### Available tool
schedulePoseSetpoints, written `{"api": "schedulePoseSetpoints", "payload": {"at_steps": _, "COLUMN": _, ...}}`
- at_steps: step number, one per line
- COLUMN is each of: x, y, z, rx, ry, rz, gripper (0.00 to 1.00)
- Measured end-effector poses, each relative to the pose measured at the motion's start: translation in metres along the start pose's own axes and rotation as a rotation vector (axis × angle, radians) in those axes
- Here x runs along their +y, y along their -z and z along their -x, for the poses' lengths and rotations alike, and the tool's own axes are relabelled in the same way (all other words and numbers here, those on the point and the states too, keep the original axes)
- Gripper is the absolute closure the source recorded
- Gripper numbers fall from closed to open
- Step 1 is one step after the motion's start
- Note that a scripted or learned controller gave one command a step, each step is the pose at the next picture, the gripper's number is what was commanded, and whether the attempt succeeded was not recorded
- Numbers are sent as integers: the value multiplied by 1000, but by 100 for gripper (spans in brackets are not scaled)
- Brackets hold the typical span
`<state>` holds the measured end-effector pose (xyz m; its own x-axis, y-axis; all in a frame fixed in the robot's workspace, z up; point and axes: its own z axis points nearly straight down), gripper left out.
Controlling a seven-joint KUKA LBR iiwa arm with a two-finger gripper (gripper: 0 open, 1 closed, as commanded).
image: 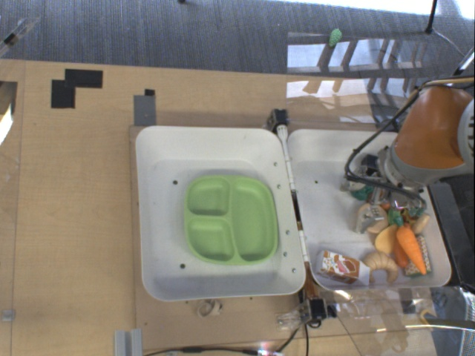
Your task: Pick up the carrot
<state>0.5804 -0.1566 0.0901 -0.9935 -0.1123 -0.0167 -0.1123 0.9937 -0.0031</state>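
Camera view looks down at a slant on the desk (67,221), a pale wooden surface carrying two shallow white bins side by side. The arm (434,128), grey with an orange band, reaches in from the right and hangs over the upper part of the right bin (319,169). Its wrist hides the gripper (386,199) from above, so whether the jaws are spread or pressed together cannot be told, and nothing can be seen pinched between them.

The left bin (159,169) holds one thing, a green divided plate (231,219) lying flat near its middle. The right bin holds a cluster of toy food packed into its lower right corner. The carrot (410,248) lies there, orange with a green top pointing toward the arm, touching a yellowish piece (386,237) on its left and just above a croissant (384,264). A small red and white carton (339,266) sits beside the croissant, nearer the bin's front wall.

By my reading the task is at the approach step, with the carrot ungrasped in the bin. The next move calls for lowering onto the carrot's body while keeping off its crowded neighbours.
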Motion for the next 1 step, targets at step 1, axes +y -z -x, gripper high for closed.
{"api": "schedulePoseSetpoints", "payload": {"at_steps": 1, "x": -37, "y": 0, "z": -34, "rx": 2, "ry": -30, "rz": 0, "gripper": 0}}
